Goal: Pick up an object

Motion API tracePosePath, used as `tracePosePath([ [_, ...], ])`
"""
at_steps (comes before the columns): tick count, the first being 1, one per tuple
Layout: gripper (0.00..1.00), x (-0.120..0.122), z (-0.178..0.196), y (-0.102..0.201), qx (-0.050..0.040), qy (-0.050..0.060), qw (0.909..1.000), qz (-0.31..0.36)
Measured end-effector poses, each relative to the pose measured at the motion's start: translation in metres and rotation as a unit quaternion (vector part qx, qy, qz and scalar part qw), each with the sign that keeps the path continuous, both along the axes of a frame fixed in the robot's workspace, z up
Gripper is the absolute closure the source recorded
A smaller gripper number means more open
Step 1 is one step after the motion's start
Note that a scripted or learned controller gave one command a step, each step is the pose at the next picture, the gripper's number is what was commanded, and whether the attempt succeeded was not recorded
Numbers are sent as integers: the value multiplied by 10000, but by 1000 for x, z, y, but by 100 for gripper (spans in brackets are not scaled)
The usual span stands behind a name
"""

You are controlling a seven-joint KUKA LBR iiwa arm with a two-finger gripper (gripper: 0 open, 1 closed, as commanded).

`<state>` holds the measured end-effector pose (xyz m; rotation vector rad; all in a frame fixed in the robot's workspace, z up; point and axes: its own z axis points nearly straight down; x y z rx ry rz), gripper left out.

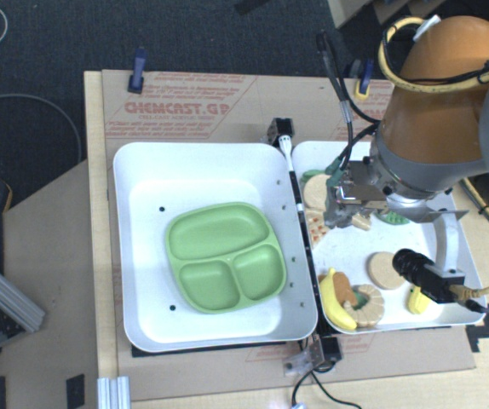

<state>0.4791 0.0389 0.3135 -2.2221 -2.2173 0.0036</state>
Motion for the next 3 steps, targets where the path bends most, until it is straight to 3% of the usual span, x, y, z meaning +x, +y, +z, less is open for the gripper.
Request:
tracePosePath([
  [1, 100, -1, -64, -6, -2, 24, 10000, -1],
  [2, 100, 0, -50, -5, 0, -20, 10000, 11],
  [3, 100, 1, 121, 1, 9, -100, 9999, 30],
])
